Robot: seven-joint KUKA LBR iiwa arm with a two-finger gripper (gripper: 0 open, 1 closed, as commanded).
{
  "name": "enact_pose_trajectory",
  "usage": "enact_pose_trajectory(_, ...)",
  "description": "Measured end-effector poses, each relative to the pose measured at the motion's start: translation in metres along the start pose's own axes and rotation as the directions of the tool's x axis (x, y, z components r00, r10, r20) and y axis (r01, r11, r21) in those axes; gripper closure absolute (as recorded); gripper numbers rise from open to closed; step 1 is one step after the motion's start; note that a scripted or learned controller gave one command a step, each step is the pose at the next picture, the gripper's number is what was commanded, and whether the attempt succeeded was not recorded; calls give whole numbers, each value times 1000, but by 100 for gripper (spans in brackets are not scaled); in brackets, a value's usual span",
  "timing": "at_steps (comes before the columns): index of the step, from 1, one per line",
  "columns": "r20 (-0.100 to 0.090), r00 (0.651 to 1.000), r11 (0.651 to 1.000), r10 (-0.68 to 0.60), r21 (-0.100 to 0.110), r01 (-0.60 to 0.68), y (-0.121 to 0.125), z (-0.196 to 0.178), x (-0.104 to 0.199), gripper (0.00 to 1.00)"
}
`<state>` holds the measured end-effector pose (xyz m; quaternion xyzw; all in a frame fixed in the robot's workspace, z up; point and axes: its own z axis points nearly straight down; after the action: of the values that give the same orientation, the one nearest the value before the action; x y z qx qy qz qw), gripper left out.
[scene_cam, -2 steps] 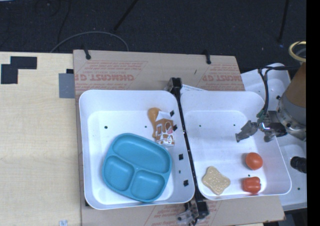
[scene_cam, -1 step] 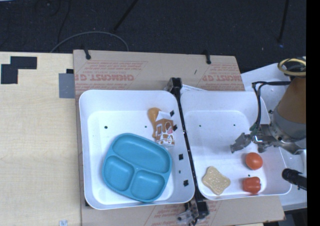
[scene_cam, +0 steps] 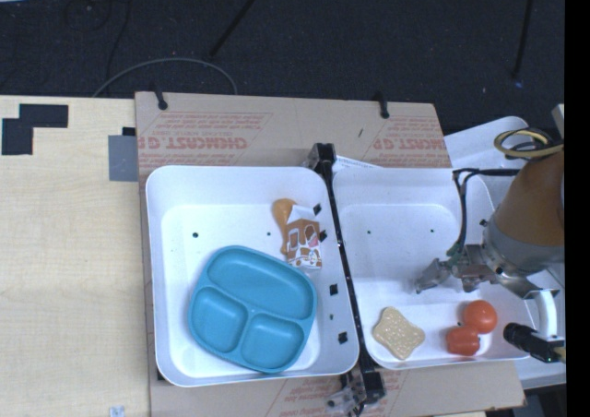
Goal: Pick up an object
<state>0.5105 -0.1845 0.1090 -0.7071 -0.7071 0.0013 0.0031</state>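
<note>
One gripper [scene_cam: 441,275] hangs over the right bin [scene_cam: 406,221], grasping nothing.

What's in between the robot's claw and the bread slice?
Nothing. In the camera view, just bare white bin floor separates the gripper from the bread slice. The two tomatoes sit off to the right.

Two bins [scene_cam: 166,221] white, side by side at frame centre. Divided plate [scene_cam: 251,307] in left bin light blue, plain. Small carton [scene_cam: 302,244] above plate white with brown print (pattern too small to read). Piece [scene_cam: 283,211] just above carton orange-tan. Cracker-shaped item [scene_cam: 398,333] in right bin, lower centre, pale beige, speckled. Two round items [scene_cam: 479,315] at lower right red-orange. Arm [scene_cam: 535,208] at right edge grey with orange band. Cardboard [scene_cam: 277,134] under bins tan with red lettering. Bench [scene_cam: 64,268] at left pale wood with black marks.
</note>
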Motion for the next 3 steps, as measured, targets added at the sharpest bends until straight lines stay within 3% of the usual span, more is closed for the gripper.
enact_pose_trajectory(1, 1, 1000, 1000, 0, -2, 0, 0, 22, 1, 0)
enact_pose_trajectory(2, 1, 1000, 1000, 5, -6, -5, 1, 10, 0, 100)
enact_pose_trajectory(3, 3, 1000, 1000, -2, -8, 2, 7, -35, -6, 100)
